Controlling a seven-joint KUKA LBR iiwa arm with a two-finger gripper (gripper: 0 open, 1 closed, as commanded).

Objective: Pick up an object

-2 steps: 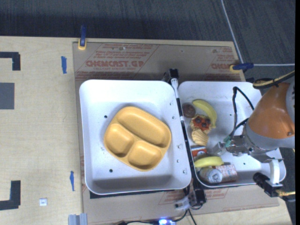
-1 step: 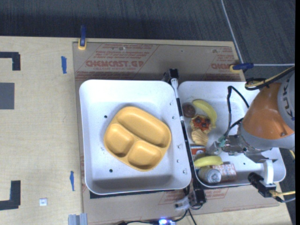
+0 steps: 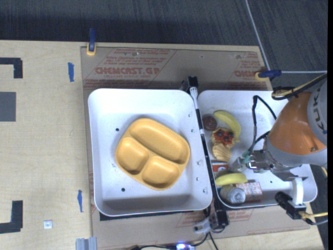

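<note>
The right bin (image 3: pixel 307 191) holds several small items. A yellow banana (image 3: pixel 229 121) lies near its far side, beside a dark round fruit (image 3: pixel 209 122). Below them sit a red and black toy (image 3: pixel 223 136) and a tan ridged piece (image 3: pixel 221 151). A second banana (image 3: pixel 230 179) lies near the front, with a silver can (image 3: pixel 237 195) next to a labelled packet (image 3: pixel 254 189). My gripper (image 3: pixel 243 160) hangs low over the middle of this bin, just right of the tan piece and above the second banana. The orange band (image 3: pixel 296 132) covers the bin's right half.
The left bin (image 3: pixel 104 108) holds a yellow three-compartment plate (image 3: pixel 151 153). A black rail (image 3: pixel 200 134) divides the two bins. Cables (image 3: pixel 260 119) loop over the right bin beside the arm. Cardboard (image 3: pixel 130 66) lies under both bins.
</note>
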